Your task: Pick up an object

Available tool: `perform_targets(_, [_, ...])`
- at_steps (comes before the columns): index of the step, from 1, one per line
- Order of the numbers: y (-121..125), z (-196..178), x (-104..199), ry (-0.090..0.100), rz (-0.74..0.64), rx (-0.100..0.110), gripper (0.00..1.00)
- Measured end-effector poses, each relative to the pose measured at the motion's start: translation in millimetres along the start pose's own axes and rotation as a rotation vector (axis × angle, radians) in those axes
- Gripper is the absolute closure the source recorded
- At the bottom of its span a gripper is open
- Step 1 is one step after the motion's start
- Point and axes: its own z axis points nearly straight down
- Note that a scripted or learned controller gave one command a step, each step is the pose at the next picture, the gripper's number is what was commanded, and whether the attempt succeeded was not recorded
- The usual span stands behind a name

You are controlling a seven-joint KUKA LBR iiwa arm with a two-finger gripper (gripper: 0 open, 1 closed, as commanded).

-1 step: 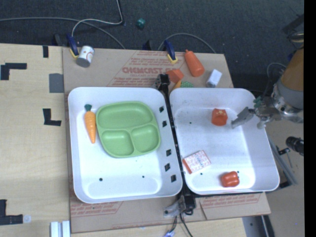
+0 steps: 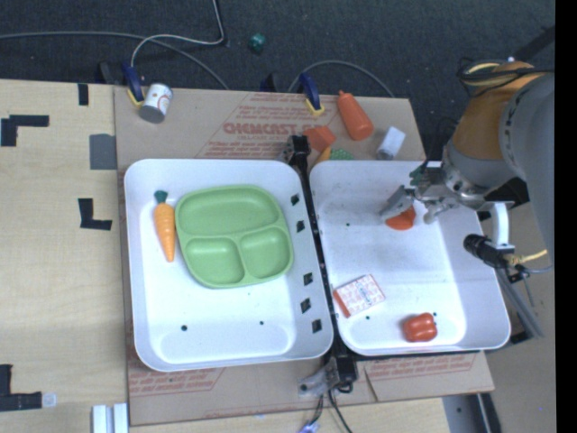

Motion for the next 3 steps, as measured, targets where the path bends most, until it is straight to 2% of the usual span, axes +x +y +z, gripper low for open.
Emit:
perform_targets(1, [47.1,34.4,23.6,-0.002,-0.001,-0.007,0.0])
perform_targets(2, [47.0,24.4,22.7,-0.006,-0.001,-0.006,1.0])
perform_targets(3, [-0.5,-14.6,68.5,-0.002,0.0,-0.003,1.0])
